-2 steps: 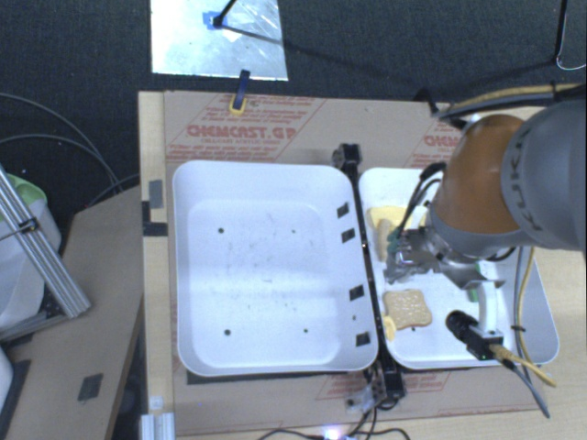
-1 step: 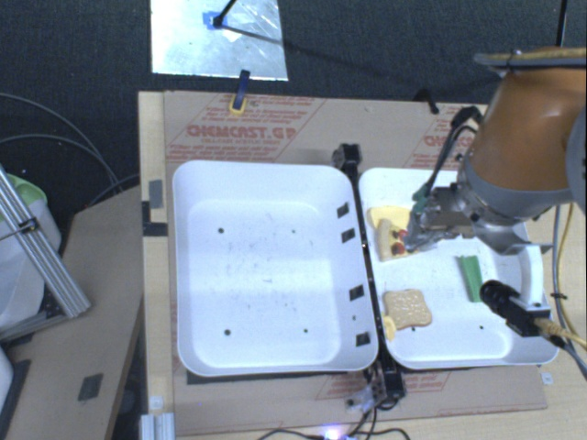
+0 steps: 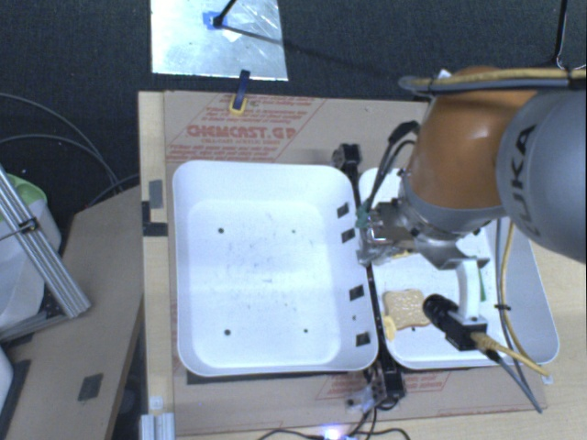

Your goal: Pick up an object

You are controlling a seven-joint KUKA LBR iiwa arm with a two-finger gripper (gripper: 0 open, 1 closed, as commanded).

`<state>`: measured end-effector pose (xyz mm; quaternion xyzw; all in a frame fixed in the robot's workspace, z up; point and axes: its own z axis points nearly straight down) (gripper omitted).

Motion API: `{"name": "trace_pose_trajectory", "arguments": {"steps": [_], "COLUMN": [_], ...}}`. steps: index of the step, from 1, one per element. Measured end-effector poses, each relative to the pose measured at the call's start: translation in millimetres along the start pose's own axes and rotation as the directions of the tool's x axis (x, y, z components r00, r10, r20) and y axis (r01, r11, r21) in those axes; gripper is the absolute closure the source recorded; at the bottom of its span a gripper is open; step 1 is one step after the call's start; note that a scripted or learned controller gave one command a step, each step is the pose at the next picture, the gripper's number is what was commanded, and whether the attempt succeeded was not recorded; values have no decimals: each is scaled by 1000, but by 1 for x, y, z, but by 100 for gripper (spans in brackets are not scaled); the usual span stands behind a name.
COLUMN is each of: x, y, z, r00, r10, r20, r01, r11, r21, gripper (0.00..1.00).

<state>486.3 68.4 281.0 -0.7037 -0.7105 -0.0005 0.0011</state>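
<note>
A tan, toast-like piece (image 3: pixel 404 308) lies in the right bin (image 3: pixel 541 337), just below the claw (image 3: pixel 378 238); whether the claw is open is unclear.

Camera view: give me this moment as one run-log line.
arm: over right bin | toast: lying in right bin, not held | left bin: beside it | pick: not yet done

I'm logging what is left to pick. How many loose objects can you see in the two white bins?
1: a tan, toast-like piece lies near the front left corner of the right bin. The arm covers much of that bin, so more may be hidden.
</note>
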Motion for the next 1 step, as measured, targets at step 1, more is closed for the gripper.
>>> {"name": "trace_pose_trajectory", "arguments": {"steps": [1], "x": [-2], "y": [2], "z": [-162], "r00": [1000], "r10": [4], "r20": [-2], "r01": [-4], "r11": [1000], "r21": [-23], "gripper": [100]}}
